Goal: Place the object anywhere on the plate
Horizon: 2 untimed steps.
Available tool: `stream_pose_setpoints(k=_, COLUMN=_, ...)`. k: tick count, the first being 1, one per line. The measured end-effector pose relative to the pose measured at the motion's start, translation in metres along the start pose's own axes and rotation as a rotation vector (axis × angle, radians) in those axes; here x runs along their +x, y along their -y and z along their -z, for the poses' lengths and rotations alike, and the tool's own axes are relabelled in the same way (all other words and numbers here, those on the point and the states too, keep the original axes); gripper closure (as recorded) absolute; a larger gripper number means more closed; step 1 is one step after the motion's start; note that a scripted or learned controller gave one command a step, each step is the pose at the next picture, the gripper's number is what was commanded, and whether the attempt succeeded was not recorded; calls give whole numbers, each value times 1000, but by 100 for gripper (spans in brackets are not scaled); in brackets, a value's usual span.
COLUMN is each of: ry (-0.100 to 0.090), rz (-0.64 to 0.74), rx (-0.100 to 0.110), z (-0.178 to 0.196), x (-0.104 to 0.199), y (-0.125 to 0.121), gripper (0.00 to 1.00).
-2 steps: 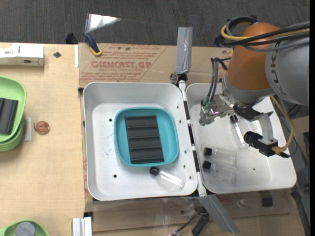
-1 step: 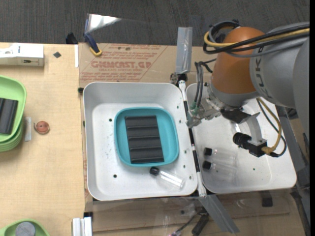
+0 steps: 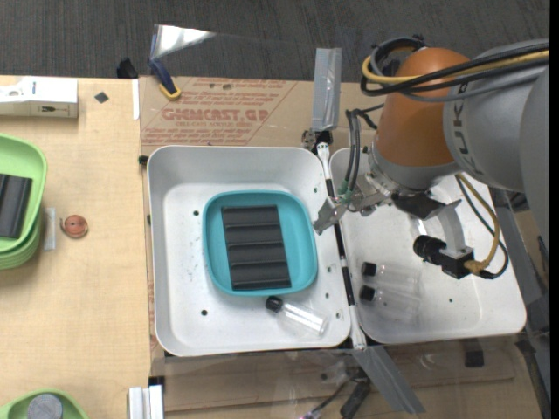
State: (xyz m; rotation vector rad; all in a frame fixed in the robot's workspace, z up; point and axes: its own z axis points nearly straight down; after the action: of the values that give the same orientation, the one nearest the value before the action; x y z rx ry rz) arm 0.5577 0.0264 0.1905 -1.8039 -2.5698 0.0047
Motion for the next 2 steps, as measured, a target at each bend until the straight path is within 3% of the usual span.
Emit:
stream_pose_setpoints(k=1, ry=1, rz=-2, rx=2, z=8, x=-2, y=0, gripper=100)
stream_pose_setpoints(k=2, ry=1, rz=-2, rx=2, z=8, x=-2, y=1, gripper=0)
